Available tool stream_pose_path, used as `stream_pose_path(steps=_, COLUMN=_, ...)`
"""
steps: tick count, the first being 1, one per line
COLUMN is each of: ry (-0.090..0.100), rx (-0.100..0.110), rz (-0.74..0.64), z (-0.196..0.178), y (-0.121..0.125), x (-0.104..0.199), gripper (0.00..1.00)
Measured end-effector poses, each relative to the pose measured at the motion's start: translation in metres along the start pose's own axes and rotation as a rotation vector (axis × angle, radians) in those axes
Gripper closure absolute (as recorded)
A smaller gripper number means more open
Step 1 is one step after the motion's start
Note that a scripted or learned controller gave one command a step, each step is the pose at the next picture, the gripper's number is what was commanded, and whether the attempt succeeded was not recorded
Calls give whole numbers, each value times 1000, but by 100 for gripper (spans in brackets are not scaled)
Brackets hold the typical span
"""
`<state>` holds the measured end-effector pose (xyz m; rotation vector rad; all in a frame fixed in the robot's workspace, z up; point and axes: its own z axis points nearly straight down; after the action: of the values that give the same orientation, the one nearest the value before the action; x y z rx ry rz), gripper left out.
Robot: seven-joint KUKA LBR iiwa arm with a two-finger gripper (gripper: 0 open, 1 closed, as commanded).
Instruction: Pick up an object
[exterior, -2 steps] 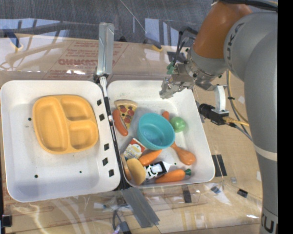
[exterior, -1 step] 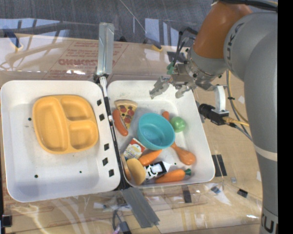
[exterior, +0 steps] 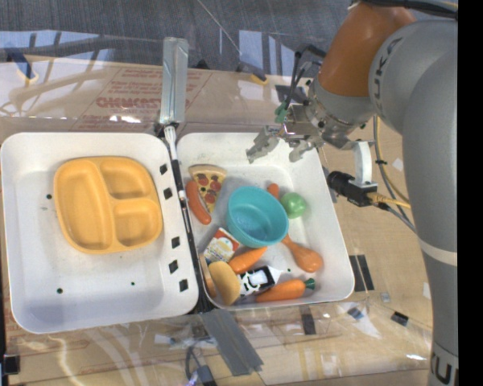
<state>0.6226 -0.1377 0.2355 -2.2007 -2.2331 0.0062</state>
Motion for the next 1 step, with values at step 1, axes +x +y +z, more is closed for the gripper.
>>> stream_pose_path(steps=1, ry=0, rx=0, rz=0, z=0, y=0, x=0, gripper=0)
